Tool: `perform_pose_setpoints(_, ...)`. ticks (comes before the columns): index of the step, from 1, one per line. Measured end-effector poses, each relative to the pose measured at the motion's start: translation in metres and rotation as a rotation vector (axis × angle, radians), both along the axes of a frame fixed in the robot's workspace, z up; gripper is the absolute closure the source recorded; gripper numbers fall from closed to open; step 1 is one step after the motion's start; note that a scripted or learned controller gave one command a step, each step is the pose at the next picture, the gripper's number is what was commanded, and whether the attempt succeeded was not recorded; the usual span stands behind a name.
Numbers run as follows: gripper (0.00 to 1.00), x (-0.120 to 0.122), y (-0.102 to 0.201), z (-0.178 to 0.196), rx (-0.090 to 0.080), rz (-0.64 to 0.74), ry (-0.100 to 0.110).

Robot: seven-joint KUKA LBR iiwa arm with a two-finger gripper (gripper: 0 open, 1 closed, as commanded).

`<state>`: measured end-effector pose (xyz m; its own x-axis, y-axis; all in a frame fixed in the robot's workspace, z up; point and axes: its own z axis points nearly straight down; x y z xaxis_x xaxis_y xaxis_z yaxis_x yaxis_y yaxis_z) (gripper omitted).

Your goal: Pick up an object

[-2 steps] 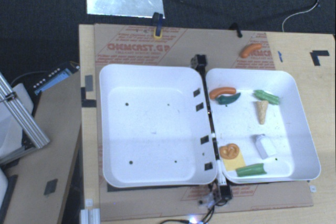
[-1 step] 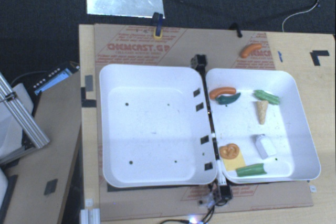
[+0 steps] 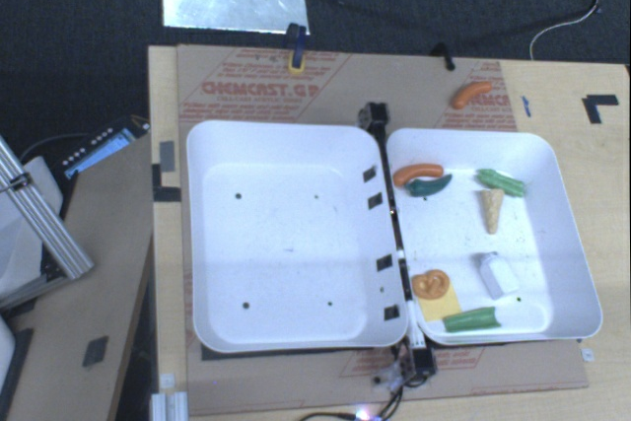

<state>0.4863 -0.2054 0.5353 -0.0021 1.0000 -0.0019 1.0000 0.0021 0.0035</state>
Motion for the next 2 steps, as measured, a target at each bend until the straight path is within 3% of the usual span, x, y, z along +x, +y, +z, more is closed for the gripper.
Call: perform_pose_setpoints(2, 1.00, 0.0000, -0.0004, 0.0002, -0.001, -0.001, 0.000)
